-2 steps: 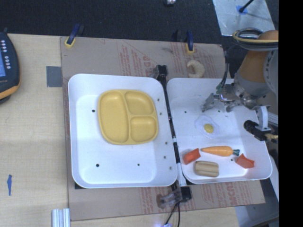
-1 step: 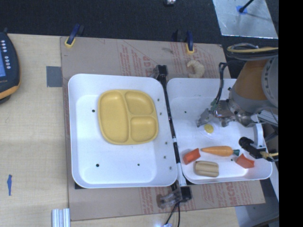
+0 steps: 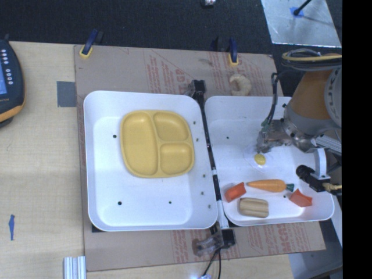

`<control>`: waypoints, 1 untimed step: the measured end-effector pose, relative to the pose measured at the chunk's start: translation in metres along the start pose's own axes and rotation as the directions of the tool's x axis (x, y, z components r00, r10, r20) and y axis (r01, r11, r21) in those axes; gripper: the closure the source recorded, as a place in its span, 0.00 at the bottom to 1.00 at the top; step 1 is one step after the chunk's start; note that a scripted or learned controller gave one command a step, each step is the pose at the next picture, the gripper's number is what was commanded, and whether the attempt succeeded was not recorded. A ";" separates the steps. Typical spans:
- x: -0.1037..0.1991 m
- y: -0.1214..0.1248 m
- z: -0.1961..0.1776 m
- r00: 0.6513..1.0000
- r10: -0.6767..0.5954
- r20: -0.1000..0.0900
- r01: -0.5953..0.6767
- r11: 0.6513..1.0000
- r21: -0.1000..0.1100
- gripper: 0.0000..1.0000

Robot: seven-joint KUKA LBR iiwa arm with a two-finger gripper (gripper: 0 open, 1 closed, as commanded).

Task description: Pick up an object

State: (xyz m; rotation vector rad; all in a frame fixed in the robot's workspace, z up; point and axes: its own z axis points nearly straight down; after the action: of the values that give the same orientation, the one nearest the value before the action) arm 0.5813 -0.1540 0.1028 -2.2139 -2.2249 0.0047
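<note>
Near edge of right bin (image 3: 325, 213): tan block (image 3: 253, 207) lying flat, closest to the front rim. Just behind it, left to right: red wedge (image 3: 235, 192), carrot (image 3: 268, 185) lying across with its green tip to the right, second red piece (image 3: 301, 199). Wedge and carrot nearly touch; block sits just in front of the gap between them.

Further in, small yellow piece (image 3: 260, 160) on the bin floor, apart from the carrot row. Gripper (image 3: 268, 145) is low in the right bin, right over and behind the yellow piece. Tips look close to it, but contact is not resolvable. Can't tell how the gripper is set: the view is too coarse at the tips. Nothing visibly held between them.

Arm (image 3: 314, 103) comes in from the right, orange band above the wrist, cable looping along it.

Left bin (image 3: 96, 156): yellow three-section plate (image 3: 157, 143) in the far half, flat, sections bare.

Behind the bins: cardboard sheet (image 3: 145, 68) under both, blue clamps (image 3: 90, 42) on its far edge, beige ring (image 3: 239, 85) on the cardboard just past the right bin. Pendant (image 3: 9, 80) at far left on the bench.
</note>
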 end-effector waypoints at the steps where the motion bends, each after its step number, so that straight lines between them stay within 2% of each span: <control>1: 0.000 0.000 0.001 1.000 -0.001 0.000 0.001 1.000 0.001 0.00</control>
State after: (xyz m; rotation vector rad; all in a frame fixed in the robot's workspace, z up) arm 0.5812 -0.1540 0.1023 -2.2129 -2.2251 0.0056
